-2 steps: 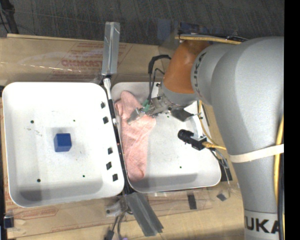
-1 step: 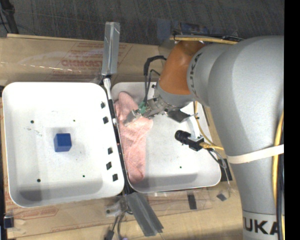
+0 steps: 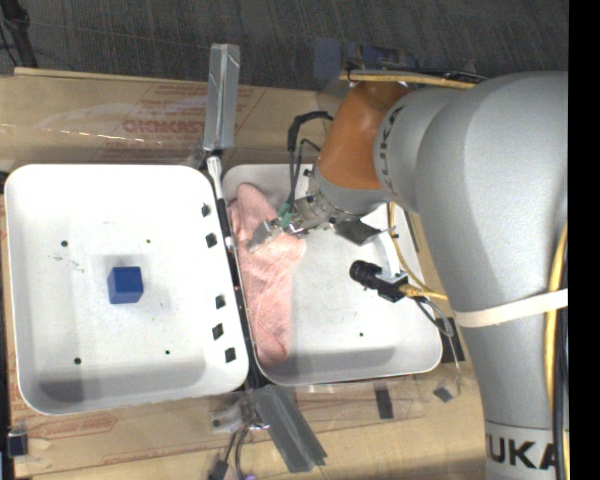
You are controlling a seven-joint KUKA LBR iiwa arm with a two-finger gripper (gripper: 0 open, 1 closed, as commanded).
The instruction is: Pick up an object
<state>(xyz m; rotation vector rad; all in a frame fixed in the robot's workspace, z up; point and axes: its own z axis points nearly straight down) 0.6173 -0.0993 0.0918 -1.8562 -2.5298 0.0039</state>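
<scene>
A pink cloth [image 3: 263, 273] lies crumpled along the left side of the right bin [image 3: 380, 353]. A small blue cube [image 3: 126, 284] sits in the left bin [image 3: 40, 208], left of its middle. My gripper [image 3: 285, 223] hangs low over the upper part of the cloth, at or just above its surface. The wrist and the orange band [image 3: 355, 148] cover most of the fingers, so their state is hidden. I see nothing lifted off the bin floor.
A black piece of the arm's fittings [image 3: 375, 278] with a cable juts over the middle of the right bin. The grey arm body [image 3: 490, 218] covers the bin's right side. A clamp bar [image 3: 220, 103] stands at the back between the bins.
</scene>
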